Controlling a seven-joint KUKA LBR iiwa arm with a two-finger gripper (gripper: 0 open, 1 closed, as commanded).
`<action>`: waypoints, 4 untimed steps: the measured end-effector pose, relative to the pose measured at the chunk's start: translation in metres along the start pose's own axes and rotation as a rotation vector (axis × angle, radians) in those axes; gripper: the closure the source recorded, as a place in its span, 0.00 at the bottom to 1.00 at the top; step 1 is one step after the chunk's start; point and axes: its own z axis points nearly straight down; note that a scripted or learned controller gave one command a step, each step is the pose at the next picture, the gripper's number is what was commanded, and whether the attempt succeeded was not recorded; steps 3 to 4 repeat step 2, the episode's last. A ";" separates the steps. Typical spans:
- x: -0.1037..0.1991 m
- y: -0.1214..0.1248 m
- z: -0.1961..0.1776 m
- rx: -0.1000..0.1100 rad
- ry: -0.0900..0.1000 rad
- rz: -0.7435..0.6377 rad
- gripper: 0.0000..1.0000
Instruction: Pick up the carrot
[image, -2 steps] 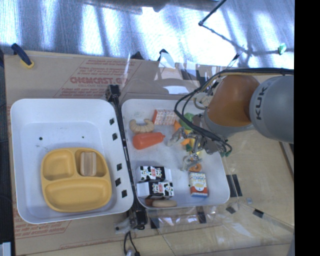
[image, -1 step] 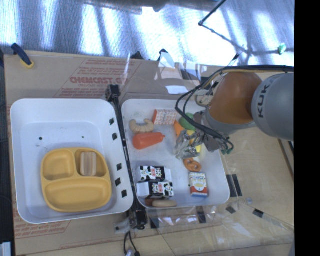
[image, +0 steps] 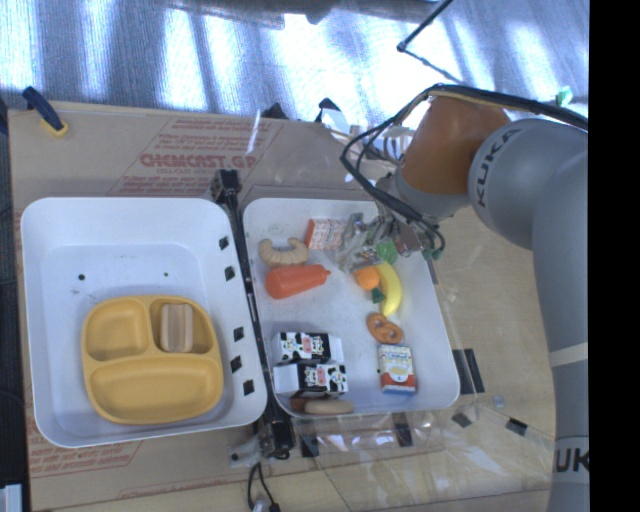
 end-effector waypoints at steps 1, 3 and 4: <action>0.037 0.007 0.001 -0.002 0.004 -0.325 1.00; -0.010 0.062 -0.022 -0.003 0.001 -0.225 1.00; -0.010 0.062 -0.022 -0.003 0.001 -0.225 1.00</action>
